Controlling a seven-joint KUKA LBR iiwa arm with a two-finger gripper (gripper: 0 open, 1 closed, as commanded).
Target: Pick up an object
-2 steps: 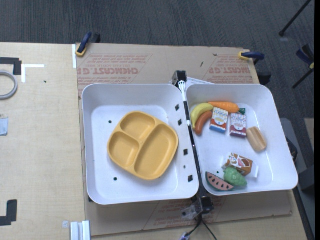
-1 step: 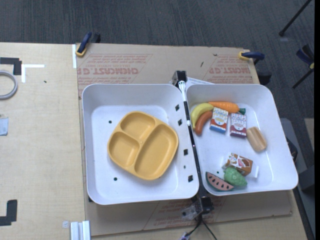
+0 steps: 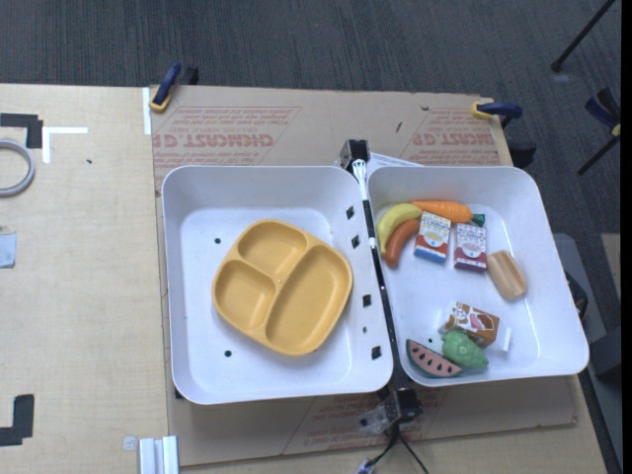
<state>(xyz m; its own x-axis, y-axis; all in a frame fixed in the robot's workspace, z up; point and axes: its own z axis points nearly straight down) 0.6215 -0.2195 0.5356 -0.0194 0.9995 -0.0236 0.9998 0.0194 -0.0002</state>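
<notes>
A: What's in the left white bin (image 3: 188,265)?
B: A yellow three-compartment plastic plate (image 3: 283,286), lying flat.
A: And the right white bin (image 3: 553,265)?
B: At the far side a yellow banana (image 3: 395,215), a brown sausage (image 3: 397,240), an orange carrot (image 3: 441,208), two small cartons (image 3: 451,242) and a tan bread roll (image 3: 507,274). Nearer, a watermelon slice (image 3: 433,360) touches a green leafy toy (image 3: 465,351).
A: The gripper's state?
B: Cannot tell.

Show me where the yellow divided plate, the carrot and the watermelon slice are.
yellow divided plate (image 3: 283,286), camera view, centre ridge
carrot (image 3: 441,208), camera view, mid-body
watermelon slice (image 3: 433,360), camera view, red flesh
</notes>
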